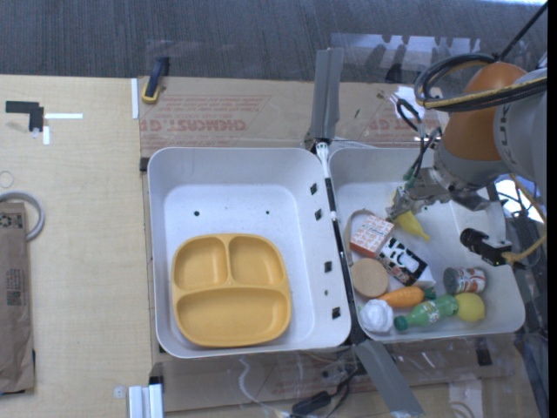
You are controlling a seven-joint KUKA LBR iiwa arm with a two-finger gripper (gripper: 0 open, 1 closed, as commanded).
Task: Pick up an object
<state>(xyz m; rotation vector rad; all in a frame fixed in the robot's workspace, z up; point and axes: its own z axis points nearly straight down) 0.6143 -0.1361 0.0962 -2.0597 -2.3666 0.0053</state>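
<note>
The right bin (500, 316) holds a heap of small things: a red and white box (372, 232), a black and white packet (403, 259), a round tan disc (370, 278), a carrot (403, 298), a green bottle (426, 312), a lemon (471, 306), a small can (466, 279) and a yellow piece (415, 225). My gripper (407, 201) hangs low in this bin's back half. It is just above the yellow piece and to the right of the box. I see nothing that is clearly held.
In the left bin (174, 172) lies a yellow divided plate (231, 288). The grey divider (329, 207) runs between the bins. Black cables (452, 81) loop over the arm's orange band (486, 111). A brown bag (16, 294) lies on the bench at far left.
</note>
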